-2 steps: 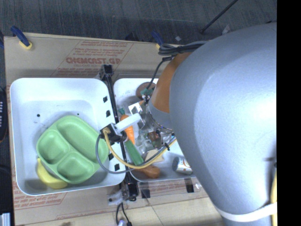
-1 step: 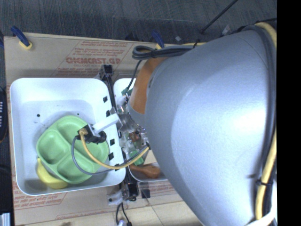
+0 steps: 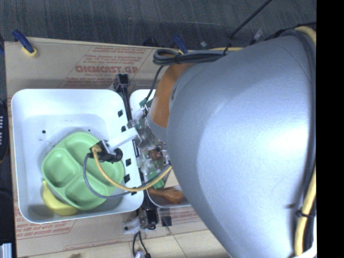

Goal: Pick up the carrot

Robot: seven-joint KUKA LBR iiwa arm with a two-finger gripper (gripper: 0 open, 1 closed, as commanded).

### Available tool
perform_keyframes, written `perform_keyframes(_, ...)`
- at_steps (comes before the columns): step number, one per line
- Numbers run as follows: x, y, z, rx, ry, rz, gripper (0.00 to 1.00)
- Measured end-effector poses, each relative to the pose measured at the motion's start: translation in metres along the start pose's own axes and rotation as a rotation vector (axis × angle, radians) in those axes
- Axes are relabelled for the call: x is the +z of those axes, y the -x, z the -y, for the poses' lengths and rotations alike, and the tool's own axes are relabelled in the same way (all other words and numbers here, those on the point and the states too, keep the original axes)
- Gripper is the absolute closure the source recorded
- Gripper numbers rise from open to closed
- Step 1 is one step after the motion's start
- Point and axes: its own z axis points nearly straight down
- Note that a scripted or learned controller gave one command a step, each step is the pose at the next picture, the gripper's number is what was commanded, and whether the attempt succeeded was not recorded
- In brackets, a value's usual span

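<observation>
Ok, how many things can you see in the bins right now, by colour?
Green: 1, the divided plate, left bin.
Yellow: 1, the yellow thing partly under that plate.
Orange: 1, the orange piece, probably the carrot, right bin.
Total: 3 visible; the arm hides most of the right bin.

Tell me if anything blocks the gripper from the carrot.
Nothing visible does. The gripper hangs over the right bin, close to the carrot, an orange-brown piece at its near edge. The arm hides most of that bin.
</observation>
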Motion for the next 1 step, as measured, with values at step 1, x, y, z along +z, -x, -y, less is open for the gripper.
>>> perform_keyframes(1, -0.0717, 0.0117, 0.0157, 0.016, 0.008, -0.019, 1.00)
